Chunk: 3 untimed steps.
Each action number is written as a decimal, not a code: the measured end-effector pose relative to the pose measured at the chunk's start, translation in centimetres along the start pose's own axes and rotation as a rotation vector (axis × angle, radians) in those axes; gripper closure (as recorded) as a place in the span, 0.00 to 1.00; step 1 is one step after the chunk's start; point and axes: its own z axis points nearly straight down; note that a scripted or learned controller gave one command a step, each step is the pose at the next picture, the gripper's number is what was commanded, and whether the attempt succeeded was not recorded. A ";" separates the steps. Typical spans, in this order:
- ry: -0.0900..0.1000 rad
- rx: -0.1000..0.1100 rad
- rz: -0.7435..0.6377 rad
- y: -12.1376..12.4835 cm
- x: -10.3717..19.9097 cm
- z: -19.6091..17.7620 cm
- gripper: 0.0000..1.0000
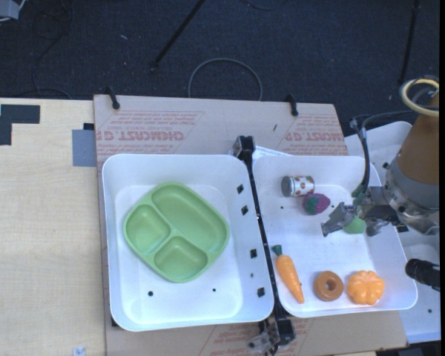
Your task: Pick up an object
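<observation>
Along the right bin's (386, 302) near rim, three items sit in a row: a carrot (289, 276), a brown donut (328, 285) and an orange pumpkin (365, 287). Carrot's long axis runs slantwise, green top toward the divider and far side, tip toward the near rim. Donut and pumpkin lie just beside each other; the pumpkin is close to the bin's near right corner.

Farther back, a small can (298, 185) lies on its side, long axis running left to right, with a purple, roundish item (316, 203) just beside it. Its make is hard to tell.

Reaching in from the right, the grey arm (423, 147) is cut off at the frame's edge. Its pincer (350, 221) hangs low over the bin's right half, and a green object (354, 225) shows at its tips; whether the fingers are spread or clamped on it cannot be told, as the metal blurs together and hides most of that object.

Open white floor lies between the carrot and the pincer.

Left bin (126, 302) carries a green divided tray (176, 231), set at a slant, with bare floor around it. Both bins rest on the tabletop (37, 236).
</observation>
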 end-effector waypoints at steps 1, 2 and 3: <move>-0.001 -0.010 -0.002 0.2 0.0 -0.5 0.00; 0.000 -0.004 -0.003 0.3 1.0 5.4 0.00; 0.000 -0.006 -0.001 1.0 1.3 10.2 0.00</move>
